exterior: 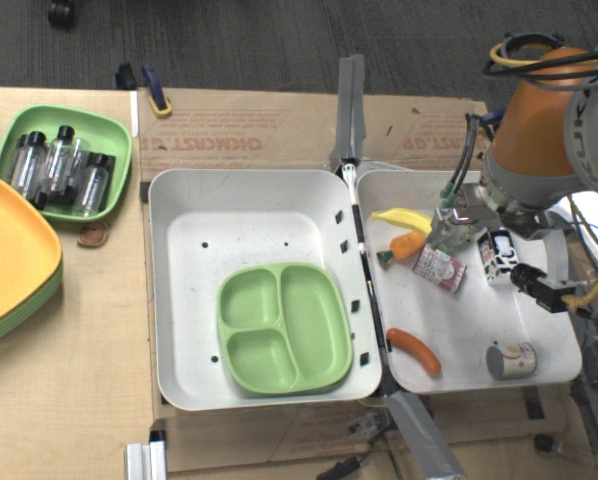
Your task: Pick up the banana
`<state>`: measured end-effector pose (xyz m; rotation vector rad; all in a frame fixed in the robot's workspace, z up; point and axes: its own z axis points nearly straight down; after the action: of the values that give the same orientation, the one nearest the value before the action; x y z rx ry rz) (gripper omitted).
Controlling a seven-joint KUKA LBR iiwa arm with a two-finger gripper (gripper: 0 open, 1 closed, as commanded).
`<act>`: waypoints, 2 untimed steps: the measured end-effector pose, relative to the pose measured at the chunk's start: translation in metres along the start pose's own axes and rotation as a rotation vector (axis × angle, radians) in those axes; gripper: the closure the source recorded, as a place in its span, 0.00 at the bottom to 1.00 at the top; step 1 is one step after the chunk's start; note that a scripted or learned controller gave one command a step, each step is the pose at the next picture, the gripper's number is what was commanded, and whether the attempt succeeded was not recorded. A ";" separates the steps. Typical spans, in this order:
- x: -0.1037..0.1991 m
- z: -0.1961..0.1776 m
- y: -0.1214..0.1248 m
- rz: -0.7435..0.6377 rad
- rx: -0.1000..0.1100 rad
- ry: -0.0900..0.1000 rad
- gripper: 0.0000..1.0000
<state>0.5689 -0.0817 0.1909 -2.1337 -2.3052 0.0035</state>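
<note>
Arm over the right bin, yellow banana lying free at its upper left.

Nearest, lower right of frame: a grey tin can and an orange sausage-shaped toy in the right white bin. Left bin holds a green three-compartment tray. Further up, a pink-white packet beside a toy carrot, the banana just above it. The gripper sits right of the banana; whether its jaws are spread, I cannot tell.
</note>
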 end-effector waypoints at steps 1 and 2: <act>-0.007 -0.082 0.037 -0.006 0.000 -0.001 1.00; -0.018 -0.068 0.089 -0.031 -0.001 -0.001 1.00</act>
<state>0.6589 -0.0928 0.2592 -2.0981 -2.3392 0.0041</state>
